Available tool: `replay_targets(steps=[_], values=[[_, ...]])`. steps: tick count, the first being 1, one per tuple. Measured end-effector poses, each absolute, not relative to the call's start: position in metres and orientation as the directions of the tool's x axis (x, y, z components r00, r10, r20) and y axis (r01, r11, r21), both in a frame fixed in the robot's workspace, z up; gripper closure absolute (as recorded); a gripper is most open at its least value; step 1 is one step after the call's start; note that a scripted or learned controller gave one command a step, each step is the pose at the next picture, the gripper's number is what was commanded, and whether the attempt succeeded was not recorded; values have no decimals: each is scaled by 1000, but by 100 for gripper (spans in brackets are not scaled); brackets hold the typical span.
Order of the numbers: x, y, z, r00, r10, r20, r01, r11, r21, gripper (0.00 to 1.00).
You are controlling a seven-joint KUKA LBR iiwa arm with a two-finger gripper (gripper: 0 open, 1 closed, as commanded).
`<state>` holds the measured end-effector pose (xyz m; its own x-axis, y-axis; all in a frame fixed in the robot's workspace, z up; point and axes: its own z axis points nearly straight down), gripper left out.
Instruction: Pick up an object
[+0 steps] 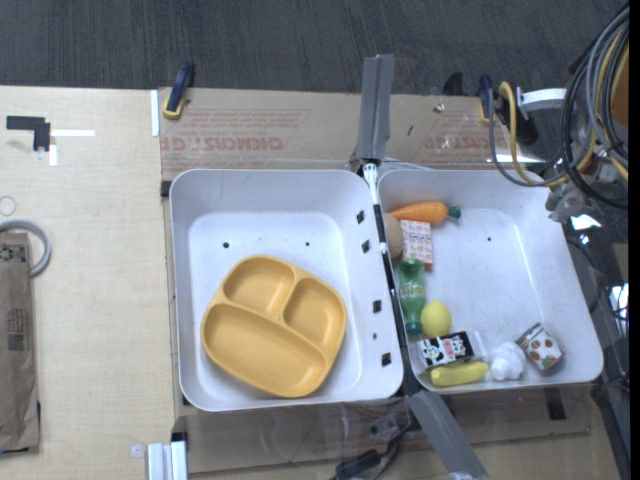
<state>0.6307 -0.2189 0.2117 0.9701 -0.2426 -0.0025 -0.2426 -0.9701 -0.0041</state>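
— What is the bench [90,268] like?
— Pale wood-coloured board, with two shallow white bins side by side: the left bin [185,288] and the right bin [585,308], touching along their inner rims.
— Anything else on it?
— A sheet of brown cardboard [260,128] behind the bins, and a brown paper bag [18,338] at the left edge.

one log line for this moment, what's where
left bin: yellow divided plastic plate | right bin: orange carrot, green bottle, yellow lemon, yellow banana along left wall | nothing lifted
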Motion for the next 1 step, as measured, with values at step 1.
replay_targets(steps=[1], values=[[633,-215,222,971,-239,-1,-239,-971,-7,100]])
